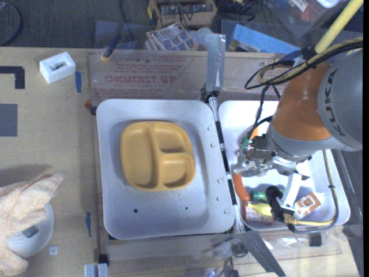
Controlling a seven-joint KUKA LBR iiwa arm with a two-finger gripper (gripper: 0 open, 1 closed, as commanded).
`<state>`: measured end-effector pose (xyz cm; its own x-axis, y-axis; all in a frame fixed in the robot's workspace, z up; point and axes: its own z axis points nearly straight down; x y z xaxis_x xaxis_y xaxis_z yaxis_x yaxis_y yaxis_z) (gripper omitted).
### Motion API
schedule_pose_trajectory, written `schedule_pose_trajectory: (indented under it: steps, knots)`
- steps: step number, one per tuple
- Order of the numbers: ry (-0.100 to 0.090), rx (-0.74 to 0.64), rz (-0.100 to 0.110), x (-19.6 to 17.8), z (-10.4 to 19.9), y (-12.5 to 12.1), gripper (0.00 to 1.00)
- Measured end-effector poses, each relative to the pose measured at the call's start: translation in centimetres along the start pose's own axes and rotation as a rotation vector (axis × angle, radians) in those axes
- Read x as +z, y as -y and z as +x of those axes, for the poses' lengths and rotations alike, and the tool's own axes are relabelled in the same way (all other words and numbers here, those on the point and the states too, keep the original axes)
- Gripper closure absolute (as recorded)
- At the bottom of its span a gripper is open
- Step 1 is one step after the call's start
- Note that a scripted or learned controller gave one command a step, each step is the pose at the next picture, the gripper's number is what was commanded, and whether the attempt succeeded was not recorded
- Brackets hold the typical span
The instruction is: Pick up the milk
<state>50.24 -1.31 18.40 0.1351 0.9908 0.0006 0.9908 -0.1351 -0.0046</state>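
A: Although the arm [311,105] covers much of the right bin [233,119], we can make out the milk [307,202]: a small white carton with an orange square on its face. It lies tilted in the bin's near right part, close to the front wall.

B: We agree, though its upper left end is cut off. A white strip and a black piece [275,202] with a yellow cable cross there, and we cannot tell where the carton ends.

A: What about the gripper [255,166]?

B: We see its metal body under the orange band, low over the middle of the right bin. The wrist hides its tip, so we cannot tell whether it is open or closed, and we see nothing held in it.

A: So the milk sits to the gripper's right in this view and nearer the bench's front edge, apart from it.

B: Yes. Just beside the gripper, on the bin's left side, we see an orange piece [240,188], a green piece [258,195] and a yellow one [260,211], crowded together and too small to name.

A: The milk has little room, with the front wall and right wall both near.

B: The left bin [112,212] has more room. It bears a yellow divided plate [155,154] with bare white floor all round it.
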Motion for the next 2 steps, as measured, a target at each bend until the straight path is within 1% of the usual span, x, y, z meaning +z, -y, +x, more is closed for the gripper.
schedule_pose_trajectory:
  steps: [1,2]
  knots:
    - [0.002,-0.311,-0.008,-0.7,0.2,-3.2,1.0]
    - [0.0,-0.11,-0.001,0.0,-4.0,-0.5,1.0]
